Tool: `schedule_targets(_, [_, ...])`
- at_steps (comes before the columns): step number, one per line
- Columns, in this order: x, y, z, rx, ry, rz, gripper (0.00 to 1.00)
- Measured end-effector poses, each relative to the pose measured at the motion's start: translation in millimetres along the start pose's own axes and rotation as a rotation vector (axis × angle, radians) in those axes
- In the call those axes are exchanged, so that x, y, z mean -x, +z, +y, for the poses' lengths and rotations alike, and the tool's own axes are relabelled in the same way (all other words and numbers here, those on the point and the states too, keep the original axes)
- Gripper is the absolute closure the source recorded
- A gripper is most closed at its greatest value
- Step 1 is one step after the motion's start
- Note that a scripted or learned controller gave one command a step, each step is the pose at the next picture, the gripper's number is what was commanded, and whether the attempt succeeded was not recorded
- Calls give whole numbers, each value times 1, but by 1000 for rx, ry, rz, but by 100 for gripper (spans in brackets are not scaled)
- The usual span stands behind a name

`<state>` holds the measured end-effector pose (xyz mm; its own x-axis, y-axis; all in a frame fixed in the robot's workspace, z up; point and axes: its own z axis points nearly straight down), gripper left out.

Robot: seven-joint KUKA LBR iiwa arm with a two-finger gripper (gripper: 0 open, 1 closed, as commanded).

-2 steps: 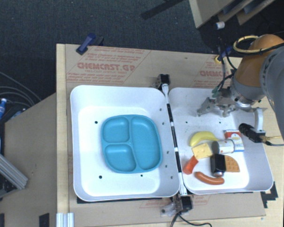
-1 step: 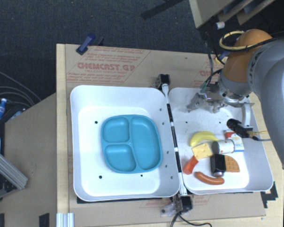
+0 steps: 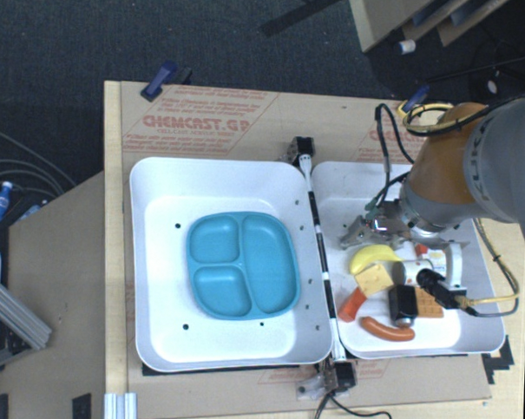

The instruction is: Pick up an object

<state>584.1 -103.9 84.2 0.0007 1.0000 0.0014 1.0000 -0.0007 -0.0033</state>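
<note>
Here the left bin (image 3: 148, 243) takes the middle of the frame, with a blue divided plate (image 3: 241, 264) lying flat at its centre and bare white floor all round it, widest along the upper and left sides. The right bin (image 3: 359, 178) touches it along a shared rim running down the middle right, and its free room is much tighter: the objects crowd its lower half. A yellow banana (image 3: 375, 253) lies just above a yellow block (image 3: 374, 278); an orange carrot (image 3: 352, 305) sits at the block's lower left, near the shared rim; a black block (image 3: 403, 303) stands just right of the yellow one, touching a tan cracker (image 3: 429, 304); a red sausage (image 3: 387, 330) lies along the bin's lower edge. The arm (image 3: 499, 154) comes in from the upper right, its orange band (image 3: 442, 164) above the wrist, bent down over the upper part of the right bin. The gripper (image 3: 372, 225) hangs low just above the banana, and I cannot tell how it is set. Both bins rest on a brown board (image 3: 206, 119) printed with red lettering, with a blue clip (image 3: 159, 81) at its upper left edge. Dark carpet (image 3: 79, 31) surrounds the bench, and cables (image 3: 21, 163) trail at the left.
</note>
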Motion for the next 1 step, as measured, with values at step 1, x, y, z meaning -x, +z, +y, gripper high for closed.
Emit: schedule_targets(1, [-6, -1, 82, 5, -2, -2, 0])
